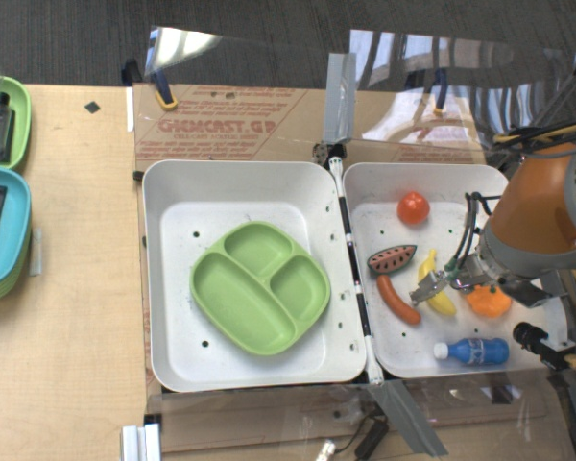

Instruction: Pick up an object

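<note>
Grey and orange, the arm [533,219] reaches into the right white plastic bin [365,257] from three o'clock, its two-finger gripper [432,289] low over the yellow banana-shaped toy [436,286]. Whether the gripper grasps the banana cannot be told from this view. A red-brown sausage toy [398,299] lies just beside it at eight o'clock, a dark watermelon-slice toy [392,257] at ten o'clock, a red tomato toy [413,207] toward twelve, an orange toy [489,302] at three and a blue and white bottle [472,351] at five. The left white bin [163,257] holds a green divided plate [259,288].
</note>
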`<state>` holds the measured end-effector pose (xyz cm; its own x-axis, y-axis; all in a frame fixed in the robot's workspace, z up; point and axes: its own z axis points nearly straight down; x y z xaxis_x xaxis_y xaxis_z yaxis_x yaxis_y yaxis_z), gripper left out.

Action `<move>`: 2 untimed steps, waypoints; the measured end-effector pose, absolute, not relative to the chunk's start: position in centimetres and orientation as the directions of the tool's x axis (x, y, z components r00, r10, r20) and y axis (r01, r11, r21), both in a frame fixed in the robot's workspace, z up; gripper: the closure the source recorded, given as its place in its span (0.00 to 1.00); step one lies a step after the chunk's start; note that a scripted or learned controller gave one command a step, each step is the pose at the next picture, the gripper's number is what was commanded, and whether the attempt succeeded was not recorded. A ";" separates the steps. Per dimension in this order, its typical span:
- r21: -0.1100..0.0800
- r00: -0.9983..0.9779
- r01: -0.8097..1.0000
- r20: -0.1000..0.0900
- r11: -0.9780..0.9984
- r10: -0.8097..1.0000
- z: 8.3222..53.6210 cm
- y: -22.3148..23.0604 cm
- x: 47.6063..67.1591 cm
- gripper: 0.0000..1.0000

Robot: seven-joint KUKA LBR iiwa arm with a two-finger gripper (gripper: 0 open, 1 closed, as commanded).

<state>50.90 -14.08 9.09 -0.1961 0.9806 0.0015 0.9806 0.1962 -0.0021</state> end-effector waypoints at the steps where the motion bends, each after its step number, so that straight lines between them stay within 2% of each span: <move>1: -0.002 -0.190 0.982 0.001 0.190 0.982 10.0 -14.2 50.9 1.00; 2: -0.002 -0.205 0.979 -0.001 0.205 0.979 19.1 -5.7 55.1 1.00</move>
